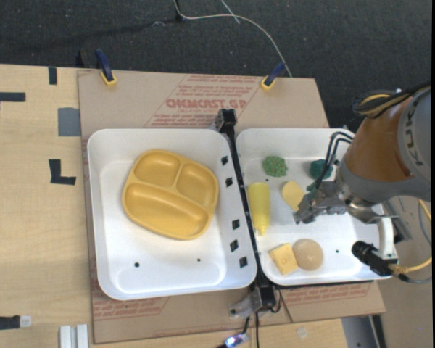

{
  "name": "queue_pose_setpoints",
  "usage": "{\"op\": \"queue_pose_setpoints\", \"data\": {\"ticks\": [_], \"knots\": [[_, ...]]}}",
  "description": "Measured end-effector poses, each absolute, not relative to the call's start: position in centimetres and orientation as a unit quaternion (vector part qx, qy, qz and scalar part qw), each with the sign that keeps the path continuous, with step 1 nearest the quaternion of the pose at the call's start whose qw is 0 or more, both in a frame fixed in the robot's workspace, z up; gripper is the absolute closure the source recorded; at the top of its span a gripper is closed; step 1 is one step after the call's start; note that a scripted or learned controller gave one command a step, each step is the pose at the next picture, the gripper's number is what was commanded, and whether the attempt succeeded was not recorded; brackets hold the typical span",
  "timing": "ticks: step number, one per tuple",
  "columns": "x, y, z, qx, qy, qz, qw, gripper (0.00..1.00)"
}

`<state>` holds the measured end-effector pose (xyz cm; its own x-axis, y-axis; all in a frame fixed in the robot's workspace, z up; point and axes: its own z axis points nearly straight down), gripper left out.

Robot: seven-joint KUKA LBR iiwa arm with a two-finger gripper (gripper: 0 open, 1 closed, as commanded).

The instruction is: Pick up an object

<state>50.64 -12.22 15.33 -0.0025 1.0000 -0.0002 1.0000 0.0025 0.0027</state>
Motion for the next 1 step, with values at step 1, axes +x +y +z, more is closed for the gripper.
{"op": "queue_pose_setpoints", "data": {"ticks": [1], "knots": [[50.55, -11.16, 20.84, 0.706, 0.708, 0.0013, 0.002, 1.0]]}}
